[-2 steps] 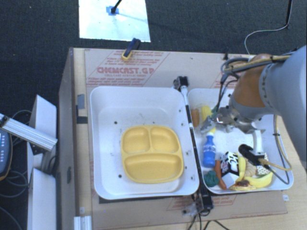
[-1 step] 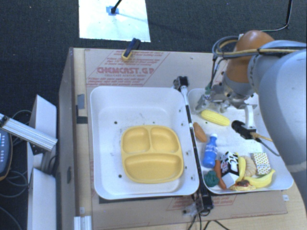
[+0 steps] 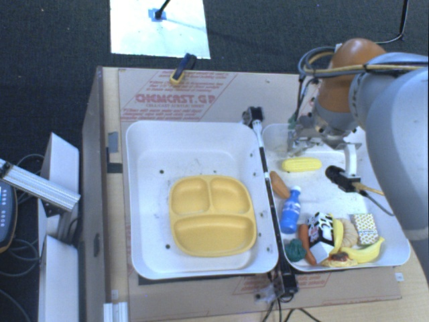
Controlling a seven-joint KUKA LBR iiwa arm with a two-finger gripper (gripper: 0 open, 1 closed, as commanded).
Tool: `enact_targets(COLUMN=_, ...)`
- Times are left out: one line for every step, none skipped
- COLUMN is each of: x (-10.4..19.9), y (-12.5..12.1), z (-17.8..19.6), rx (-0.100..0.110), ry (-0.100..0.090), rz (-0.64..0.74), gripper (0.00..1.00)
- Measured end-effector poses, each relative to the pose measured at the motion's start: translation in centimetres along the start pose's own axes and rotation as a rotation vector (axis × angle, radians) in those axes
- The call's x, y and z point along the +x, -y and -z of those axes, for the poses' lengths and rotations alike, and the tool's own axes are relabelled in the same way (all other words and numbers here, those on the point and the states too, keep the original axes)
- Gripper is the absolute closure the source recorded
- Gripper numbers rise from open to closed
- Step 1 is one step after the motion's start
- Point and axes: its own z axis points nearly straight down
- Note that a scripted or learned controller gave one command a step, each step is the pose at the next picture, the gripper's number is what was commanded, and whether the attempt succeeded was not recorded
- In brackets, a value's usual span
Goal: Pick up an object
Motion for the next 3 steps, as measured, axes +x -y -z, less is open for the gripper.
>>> enact_targets(x=0.0, y=0.0, z=0.0, rx=0.0, ry=0.0, rz=0.0, gripper=0.0)
enact_targets(x=-1.4, y=3.7, z=-1.1, rx=0.004, ry=-0.001, rz=-0.007, gripper=0.0)
enact_targets(x=-1.4, y=3.6, z=-0.1, rx=0.002, ry=-0.001, rz=-0.004, gripper=1.0)
